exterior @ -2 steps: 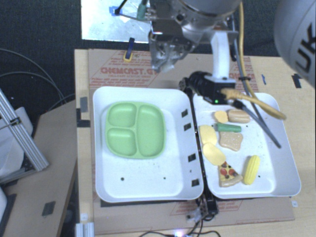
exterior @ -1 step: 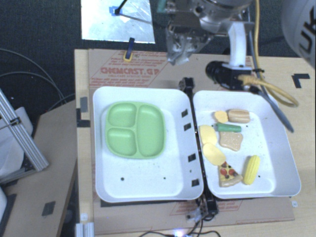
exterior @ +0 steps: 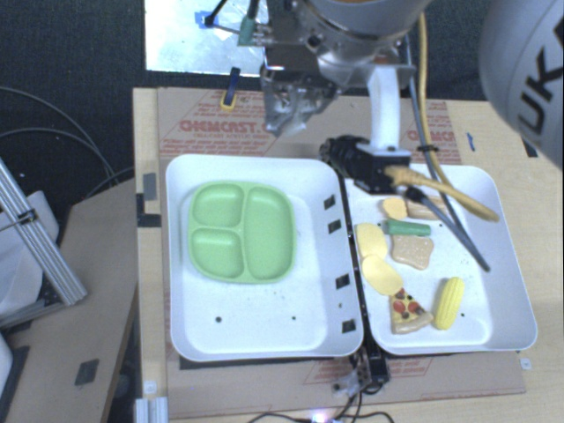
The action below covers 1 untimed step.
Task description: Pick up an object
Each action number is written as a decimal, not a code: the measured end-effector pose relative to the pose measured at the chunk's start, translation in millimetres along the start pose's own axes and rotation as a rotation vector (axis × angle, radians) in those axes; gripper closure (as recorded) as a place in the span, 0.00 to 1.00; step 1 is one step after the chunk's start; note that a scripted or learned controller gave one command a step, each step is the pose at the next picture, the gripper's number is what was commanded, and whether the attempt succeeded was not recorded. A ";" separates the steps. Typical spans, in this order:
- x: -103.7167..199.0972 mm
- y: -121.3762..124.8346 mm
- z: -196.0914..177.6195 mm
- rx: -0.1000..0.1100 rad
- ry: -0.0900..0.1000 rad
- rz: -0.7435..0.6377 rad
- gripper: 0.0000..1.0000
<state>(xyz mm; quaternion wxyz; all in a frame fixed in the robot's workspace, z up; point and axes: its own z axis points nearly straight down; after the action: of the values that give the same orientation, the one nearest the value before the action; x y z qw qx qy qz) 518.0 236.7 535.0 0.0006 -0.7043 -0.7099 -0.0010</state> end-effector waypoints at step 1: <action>-30.1 29.8 0.0 -0.002 -0.001 0.009 1.00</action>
<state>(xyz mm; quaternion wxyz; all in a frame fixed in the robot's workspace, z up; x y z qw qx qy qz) 547.9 206.9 535.0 -0.0007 -0.7076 -0.7066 -0.0013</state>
